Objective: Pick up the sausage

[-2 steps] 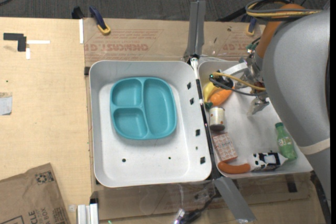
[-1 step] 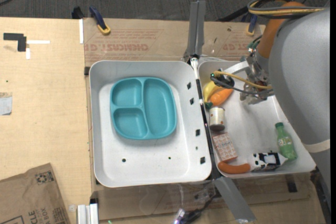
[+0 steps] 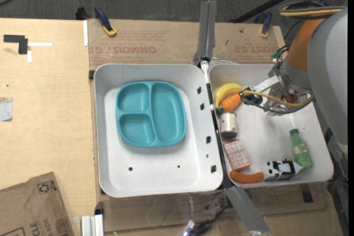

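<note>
The sausage is a short reddish-orange link lying flat at the front edge of the right bin, beside a black and white toy. My gripper hangs over the back half of the right bin, well behind the sausage and apart from it. The grey arm with its orange band comes in from the right above it.
In the right bin lie a banana, an orange piece, a small can, a red and white box and a green bottle. The left bin bears a teal divided plate.
</note>
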`<state>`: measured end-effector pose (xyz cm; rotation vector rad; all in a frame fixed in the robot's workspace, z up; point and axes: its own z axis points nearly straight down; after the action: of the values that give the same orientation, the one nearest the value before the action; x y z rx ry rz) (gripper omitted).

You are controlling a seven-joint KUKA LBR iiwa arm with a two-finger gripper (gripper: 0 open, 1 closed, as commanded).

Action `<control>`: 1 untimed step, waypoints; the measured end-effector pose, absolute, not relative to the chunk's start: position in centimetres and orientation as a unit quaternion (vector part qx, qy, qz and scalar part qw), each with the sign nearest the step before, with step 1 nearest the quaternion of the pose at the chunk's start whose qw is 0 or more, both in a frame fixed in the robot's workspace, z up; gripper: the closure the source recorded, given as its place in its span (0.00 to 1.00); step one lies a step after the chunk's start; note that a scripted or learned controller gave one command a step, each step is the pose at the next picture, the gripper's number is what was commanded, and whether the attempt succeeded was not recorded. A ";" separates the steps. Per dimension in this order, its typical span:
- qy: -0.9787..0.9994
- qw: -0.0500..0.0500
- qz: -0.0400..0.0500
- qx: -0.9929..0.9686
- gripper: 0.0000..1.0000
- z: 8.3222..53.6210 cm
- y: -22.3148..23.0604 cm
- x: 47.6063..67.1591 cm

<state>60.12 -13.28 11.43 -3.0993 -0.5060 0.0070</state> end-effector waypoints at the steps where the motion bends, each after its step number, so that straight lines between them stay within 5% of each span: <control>1: -0.147 0.000 0.002 -0.989 1.00 9.1 -12.4 64.6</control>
<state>64.61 -12.38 9.10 -3.1069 -0.4632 0.0059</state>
